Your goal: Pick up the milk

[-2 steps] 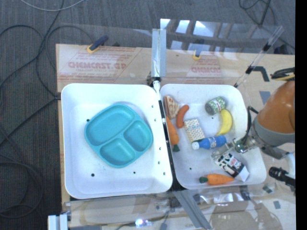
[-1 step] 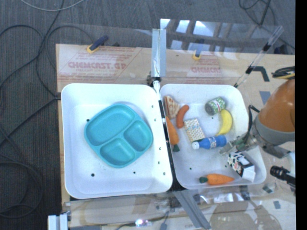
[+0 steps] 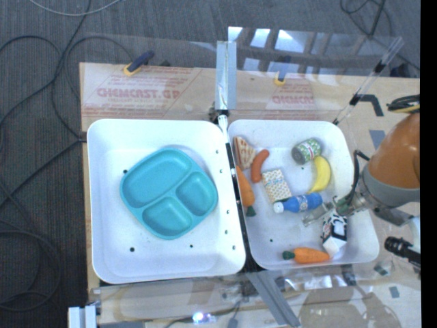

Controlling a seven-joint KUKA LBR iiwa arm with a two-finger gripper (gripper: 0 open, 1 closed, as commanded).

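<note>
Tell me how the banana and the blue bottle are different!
The banana is yellow and curved; the blue bottle is blue with a white cap and straight. The banana lies lengthways toward the bin's far side, next to a green can; the bottle lies crosswise, nearer the middle. Both rest flat in the right bin.

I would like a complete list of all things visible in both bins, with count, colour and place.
Divided plate: 1, turquoise, left bin.
Milk carton: 1, black and white, right bin, near right corner.
Carrots: 2, orange, front edge and left wall.
Banana: 1, yellow, back right.
Can: 1, green-grey, back.
Bottle: 1, blue, centre.
Sausage: 1, orange-red, back left.
Gripper: 1, dark, above the milk carton.
</note>
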